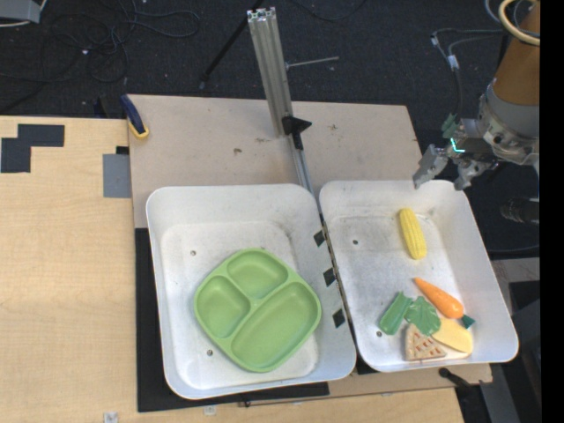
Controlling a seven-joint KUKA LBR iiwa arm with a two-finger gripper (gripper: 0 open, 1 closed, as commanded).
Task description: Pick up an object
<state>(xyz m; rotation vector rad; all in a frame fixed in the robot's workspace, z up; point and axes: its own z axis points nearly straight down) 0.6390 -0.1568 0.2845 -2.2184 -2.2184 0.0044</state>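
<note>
A yellow corn cob point(411, 233) lies in the upper part of the right bin point(370, 263). Near that bin's front right corner sit an orange carrot point(439, 297), a green vegetable piece point(407, 315), a yellow wedge point(454, 334) and a waffle-like piece point(422, 347), all close together. My gripper point(448, 171) hangs above the far right rim of the right bin, up and to the right of the corn. Its two fingers are spread apart with nothing between them.
The left bin point(176, 227) holds a green divided plate point(256, 308). An upright aluminium post point(271, 69) rises behind the bins. Black clips point(328, 276) sit along the seam between the bins. Wooden bench surface lies to the left.
</note>
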